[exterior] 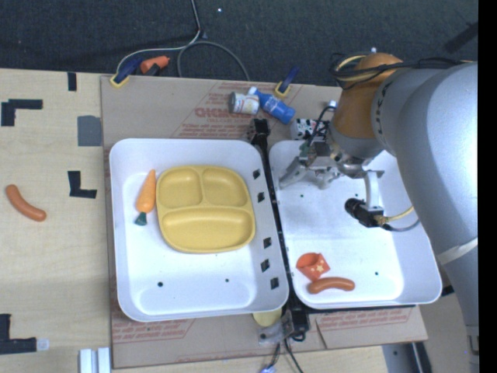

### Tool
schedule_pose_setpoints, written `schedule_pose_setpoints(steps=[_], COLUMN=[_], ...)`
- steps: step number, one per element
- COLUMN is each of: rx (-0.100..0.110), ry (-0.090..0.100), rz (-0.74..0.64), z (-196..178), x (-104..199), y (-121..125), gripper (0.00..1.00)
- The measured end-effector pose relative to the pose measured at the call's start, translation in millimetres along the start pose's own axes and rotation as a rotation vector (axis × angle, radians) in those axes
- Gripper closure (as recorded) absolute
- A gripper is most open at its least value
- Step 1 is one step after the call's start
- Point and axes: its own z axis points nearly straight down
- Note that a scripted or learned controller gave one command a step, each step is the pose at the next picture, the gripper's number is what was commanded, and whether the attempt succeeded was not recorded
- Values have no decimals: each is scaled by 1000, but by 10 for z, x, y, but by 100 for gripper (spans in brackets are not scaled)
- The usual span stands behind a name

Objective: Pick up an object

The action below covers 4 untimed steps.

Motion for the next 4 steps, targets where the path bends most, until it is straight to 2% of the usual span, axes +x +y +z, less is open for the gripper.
schedule_pose_setpoints(steps=[1,2,3,4], rx=[2,1,10,0], ry=[4,2,0,2], rz=[-2,1,-2,0], z=[6,-6,7,-9], x=[-61,-12,16,23], y=[217,-124,204,-259], gripper=[0,0,0,0])
